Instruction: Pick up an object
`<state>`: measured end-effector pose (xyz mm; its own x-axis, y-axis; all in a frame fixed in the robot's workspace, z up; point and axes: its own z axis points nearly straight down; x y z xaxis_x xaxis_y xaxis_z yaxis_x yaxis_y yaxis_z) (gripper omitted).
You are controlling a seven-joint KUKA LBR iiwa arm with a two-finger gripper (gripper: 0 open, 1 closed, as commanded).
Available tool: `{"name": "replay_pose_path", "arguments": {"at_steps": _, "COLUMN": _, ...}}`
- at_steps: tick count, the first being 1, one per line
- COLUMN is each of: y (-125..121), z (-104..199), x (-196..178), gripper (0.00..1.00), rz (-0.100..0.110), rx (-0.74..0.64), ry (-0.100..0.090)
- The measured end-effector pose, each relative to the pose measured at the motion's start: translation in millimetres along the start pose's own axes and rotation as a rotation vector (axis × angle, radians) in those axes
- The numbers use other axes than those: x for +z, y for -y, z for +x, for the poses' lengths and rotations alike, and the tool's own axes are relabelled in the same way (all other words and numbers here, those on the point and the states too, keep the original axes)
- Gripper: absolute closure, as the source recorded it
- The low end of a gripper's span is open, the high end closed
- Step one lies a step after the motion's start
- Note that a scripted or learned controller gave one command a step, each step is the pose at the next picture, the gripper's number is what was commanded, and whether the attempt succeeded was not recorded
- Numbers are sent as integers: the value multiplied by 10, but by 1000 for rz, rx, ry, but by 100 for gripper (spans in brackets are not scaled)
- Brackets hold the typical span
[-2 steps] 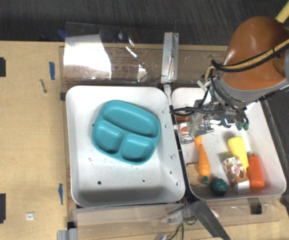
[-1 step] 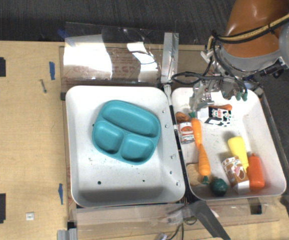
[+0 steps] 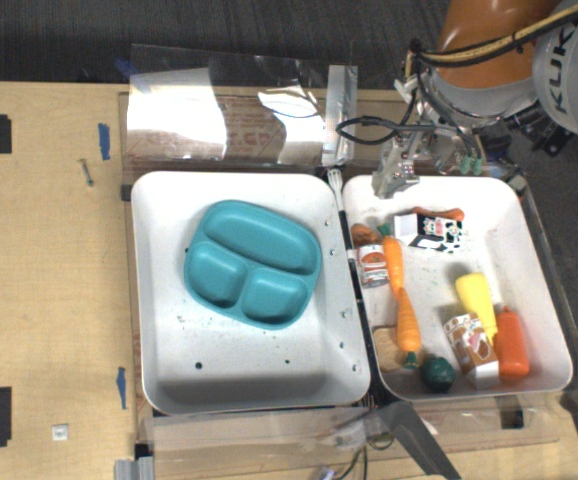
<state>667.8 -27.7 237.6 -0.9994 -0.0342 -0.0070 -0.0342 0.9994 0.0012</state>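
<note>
near edge of the right bin (image 3: 554, 303): dark green ball (image 3: 436, 372) beside the tip of the lower carrot (image 3: 407, 330), small printed carton (image 3: 470, 342) and orange bottle (image 3: 511, 343) side by side, yellow bottle (image 3: 477, 301) just behind them, tilted. all well apart from the claw (image 3: 397, 176), toward the viewer.

middle of the right bin: upper carrot (image 3: 394, 261), long axis running near-to-far, almost in line with the lower carrot and close along the bin's left wall; small can with a red and white label (image 3: 373, 266) touching or nearly touching it on the left.

far part of the right bin: black and white patterned piece (image 3: 437, 230) with a thin orange piece (image 3: 453, 214) at its far edge, a brown lump (image 3: 364, 234) near the left wall. nearest candidates for a pick (judged so from position alone), lying just nearer the viewer than the claw.

far rim of the right bin: claw hanging from the grey and orange arm (image 3: 499, 18), cables looped around it; fingers too small and cluttered to read as apart or together, nothing visibly between them. likely obstacles: bin's far and left walls, crowding of can against carrot.

left bin (image 3: 169, 358): teal divided tray (image 3: 252, 261), farther from the claw across the shared wall. both bins on the tan surface (image 3: 39, 298).
</note>
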Motion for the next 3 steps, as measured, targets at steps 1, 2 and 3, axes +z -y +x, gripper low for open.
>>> {"name": "replay_pose_path", "arguments": {"at_steps": 1, "y": 514, "z": 11, "x": -70, "gripper": 100, "rz": 3, "rx": -39, "ry": 5}}
{"name": "replay_pose_path", "arguments": {"at_steps": 2, "y": 251, "z": 11, "x": 221, "gripper": 100, "rz": 0, "rx": -65, "ry": -4}}
{"name": "replay_pose_path", "arguments": {"at_steps": 3, "y": -276, "z": -17, "x": 38, "gripper": 100, "rz": -1, "rx": -38, "ry": 4}}
